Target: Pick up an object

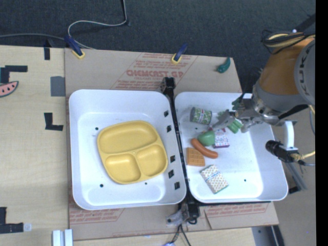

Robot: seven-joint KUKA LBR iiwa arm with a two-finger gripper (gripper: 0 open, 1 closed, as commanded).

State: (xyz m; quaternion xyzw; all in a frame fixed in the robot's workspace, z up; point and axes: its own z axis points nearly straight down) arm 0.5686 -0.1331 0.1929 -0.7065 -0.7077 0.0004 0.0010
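Two bins: left bin beside right bin, touching along the middle divider; landmark for all places below is the right bin
Step in hand: approach, by my judgement; nothing lifted; gripper low over the upper part of the right bin, reaching in from its right side
Tool state: cannot tell whether it is parted or closed; no object visibly held
Candidates: green can at the bin's upper left; green toy just below the can; orange sausage touching the toy's lower edge; waffle piece near the left wall; patterned packet toward the lower middle; small pink card just beside the toy
Next move: likely a descent onto the nearest item, jaws squared, clear of neighbours
Left bin holds: yellow divided tray
Surface: cardboard sheet under both bins, on a pale wooden bench
Room: dark carpet beyond; cable trailing
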